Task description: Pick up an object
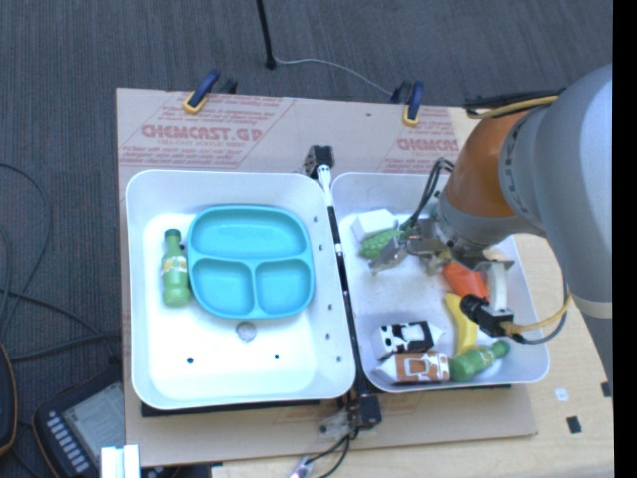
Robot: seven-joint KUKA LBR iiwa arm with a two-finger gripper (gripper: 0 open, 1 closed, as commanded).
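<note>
My gripper [398, 249] is low in the right bin [403, 297], at its upper left part, and the arm's orange band [483, 172] rises to the right. A green leafy item [375, 244] lies right at the gripper's tip, touching or nearly touching it. Just above that sits a white block [370, 223]. An orange carrot-like piece [465, 279] is partly hidden under the wrist. A yellow banana [464, 329], a black-and-white carton [408, 337], a brown bottle [418, 368] and a green bottle [478, 360] lie along the bin's front.
The left bin [229, 371] holds a blue divided tray [251, 262], a green bottle [175, 267] by its left wall and a small grey disc [245, 333]. A ridge [338, 267] separates the bins. Two clamps [412, 103] grip the board's far edge.
</note>
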